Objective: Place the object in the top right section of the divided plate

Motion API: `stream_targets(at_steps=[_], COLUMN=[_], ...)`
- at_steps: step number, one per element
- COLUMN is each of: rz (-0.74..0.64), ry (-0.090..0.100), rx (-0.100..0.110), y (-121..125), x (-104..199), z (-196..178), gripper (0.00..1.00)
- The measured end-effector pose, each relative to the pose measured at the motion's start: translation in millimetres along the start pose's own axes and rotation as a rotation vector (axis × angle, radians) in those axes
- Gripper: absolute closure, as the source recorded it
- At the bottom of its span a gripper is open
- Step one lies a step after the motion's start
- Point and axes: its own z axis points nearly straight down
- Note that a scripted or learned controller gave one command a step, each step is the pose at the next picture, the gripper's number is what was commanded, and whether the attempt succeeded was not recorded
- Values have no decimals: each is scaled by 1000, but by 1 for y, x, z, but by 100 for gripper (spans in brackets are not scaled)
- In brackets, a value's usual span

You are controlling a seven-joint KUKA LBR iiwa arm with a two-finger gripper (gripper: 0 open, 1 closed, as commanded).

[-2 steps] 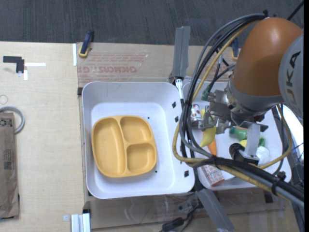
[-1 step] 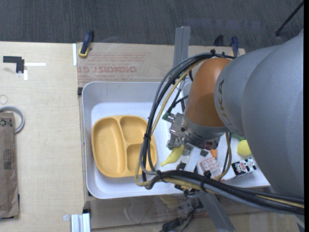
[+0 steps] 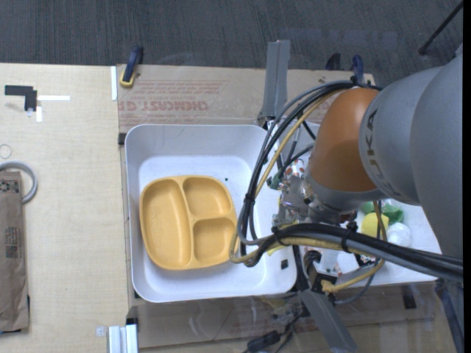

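A yellow divided plate (image 3: 187, 221) lies in the left white bin (image 3: 191, 142), with one long section on its left and two smaller sections on its right. All three sections look bare. The arm's grey body and orange band (image 3: 346, 153) hang over the right bin (image 3: 412, 259), covering most of it. Below the band, cables and the wrist hide the gripper. Small objects peek out in the right bin beside the arm: something yellow (image 3: 374, 225), something green (image 3: 391, 214) and something white (image 3: 399, 234).
Thick cables (image 3: 257, 190) loop from the arm over the left bin's right edge, close to the plate's right rim. A cardboard sheet (image 3: 184, 98) lies behind the bins. A brown paper bag (image 3: 11, 248) rests on the wooden bench at far left.
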Motion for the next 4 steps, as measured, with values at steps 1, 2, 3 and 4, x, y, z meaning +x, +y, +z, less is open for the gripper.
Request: stream_targets(at_steps=[1, 2, 3, 4], rz=[245, 651, 974, 1059], ry=[-1, -1, 0, 12], rx=[0, -1, 0, -8], y=[-27, 3, -21, -36], x=[82, 68, 64, 126], z=[38, 19, 24, 94], gripper=[100, 100, 100, 100])
